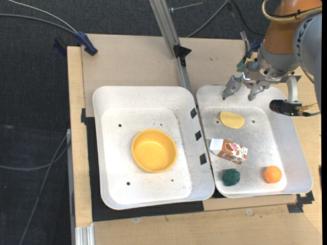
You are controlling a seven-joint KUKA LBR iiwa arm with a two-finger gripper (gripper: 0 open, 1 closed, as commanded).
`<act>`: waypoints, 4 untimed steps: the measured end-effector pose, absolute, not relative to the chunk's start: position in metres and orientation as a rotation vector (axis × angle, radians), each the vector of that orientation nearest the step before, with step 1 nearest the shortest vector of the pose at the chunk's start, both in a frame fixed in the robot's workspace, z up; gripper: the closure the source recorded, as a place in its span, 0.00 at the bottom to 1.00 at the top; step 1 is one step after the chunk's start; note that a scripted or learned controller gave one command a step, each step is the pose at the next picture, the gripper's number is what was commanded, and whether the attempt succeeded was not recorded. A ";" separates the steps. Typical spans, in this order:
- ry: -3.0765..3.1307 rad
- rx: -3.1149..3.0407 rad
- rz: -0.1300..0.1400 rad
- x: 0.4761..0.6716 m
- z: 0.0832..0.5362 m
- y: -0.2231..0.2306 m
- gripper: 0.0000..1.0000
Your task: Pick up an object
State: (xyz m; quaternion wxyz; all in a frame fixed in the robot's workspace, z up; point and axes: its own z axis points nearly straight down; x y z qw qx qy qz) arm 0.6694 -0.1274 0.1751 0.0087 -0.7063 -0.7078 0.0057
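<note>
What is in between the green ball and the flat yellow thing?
The small carton lies between the green ball and the flat yellow piece, seen in the camera view.

arm [299, 29]: my view cuts it off at the right edge and the top; I see just the orange band and a grey part below it.
carton [229, 150]: the print on its side is too small for me to read.
green object [231, 176]: small and dark; I cannot tell what it is.
metal pole [164, 19]: runs out of the top edge, so its upper end is cut off.
cables [30, 11]: leave my view at the left and top edges.
surface [127, 55]: its near edge is cut off by the bottom of my view.
</note>
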 end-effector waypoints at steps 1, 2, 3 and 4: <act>-2.211 -2.206 0.018 0.671 0.118 -0.126 0.00; -2.220 -2.210 0.006 0.675 0.137 -0.125 1.00; -2.228 -2.228 -0.010 0.675 0.194 -0.133 1.00; -2.229 -2.229 -0.012 0.671 0.256 -0.140 1.00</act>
